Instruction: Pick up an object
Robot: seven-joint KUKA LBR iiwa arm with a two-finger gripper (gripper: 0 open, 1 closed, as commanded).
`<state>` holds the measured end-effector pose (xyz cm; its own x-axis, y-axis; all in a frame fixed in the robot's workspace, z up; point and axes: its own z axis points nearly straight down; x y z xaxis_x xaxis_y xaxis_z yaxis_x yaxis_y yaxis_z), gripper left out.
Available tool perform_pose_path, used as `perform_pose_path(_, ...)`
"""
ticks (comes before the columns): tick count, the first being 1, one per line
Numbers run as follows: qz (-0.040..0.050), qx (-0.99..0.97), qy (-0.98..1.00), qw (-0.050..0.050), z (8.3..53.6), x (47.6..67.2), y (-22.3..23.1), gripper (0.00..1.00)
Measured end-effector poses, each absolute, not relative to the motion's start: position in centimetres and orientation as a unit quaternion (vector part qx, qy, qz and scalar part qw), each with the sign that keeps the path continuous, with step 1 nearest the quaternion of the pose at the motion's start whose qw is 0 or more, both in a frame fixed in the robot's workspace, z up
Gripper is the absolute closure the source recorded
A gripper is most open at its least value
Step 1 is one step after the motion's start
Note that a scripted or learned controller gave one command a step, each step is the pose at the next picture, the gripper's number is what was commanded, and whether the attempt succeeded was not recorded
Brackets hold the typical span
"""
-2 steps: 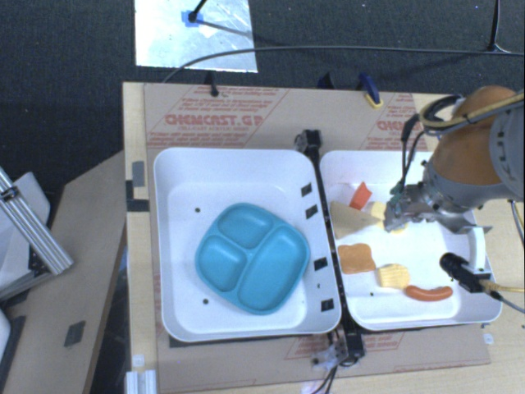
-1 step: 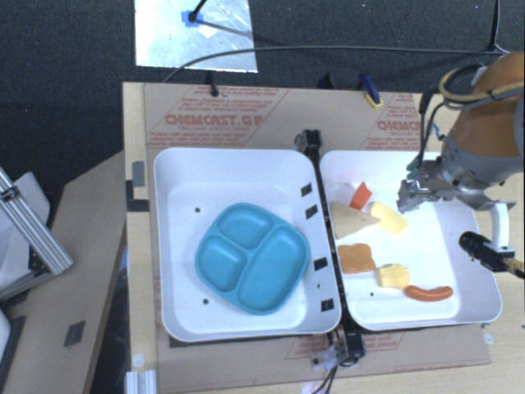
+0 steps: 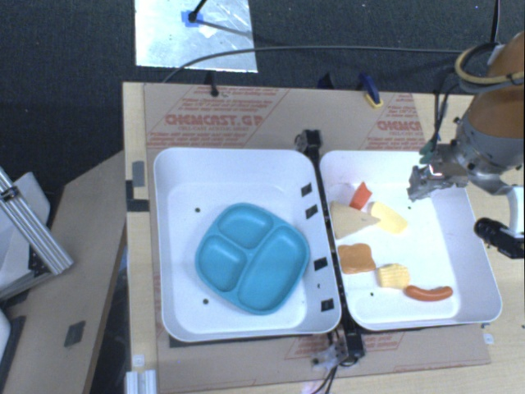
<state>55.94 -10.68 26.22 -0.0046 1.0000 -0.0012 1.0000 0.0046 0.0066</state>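
**Arm hangs over the right bin, food pieces lying below it**

Two shallow white bins sit side by side on a brown board. The left bin [image 3: 176, 220] holds a blue divided tray [image 3: 250, 257], which lies flat near the middle of the bin floor with its three compartments facing up.

The right bin [image 3: 476, 245] holds the loose items. An orange-red block [image 3: 361, 194] lies near the bin's left wall, touching a pale wedge [image 3: 351, 218] below it. Just beside these is a yellow piece [image 3: 390, 218]. Lower down lie a brown toast-like slice [image 3: 357, 258], a ridged yellow piece [image 3: 394, 276] touching its right side, and a red sausage [image 3: 428, 293] near the front edge.

The arm comes in from the right, and the gripper [image 3: 424, 180] hangs above the upper right part of the right bin, up and to the right of the yellow piece and apart from it. Nothing shows between its fingers; whether they are spread or pressed together I cannot tell, since they look small and dark against the bin
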Motion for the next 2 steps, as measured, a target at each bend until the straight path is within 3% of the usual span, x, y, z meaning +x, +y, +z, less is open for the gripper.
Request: perform_pose_path(2,0.0009,0.704,0.711,0.0,23.3,56.3,0.1,1.0)
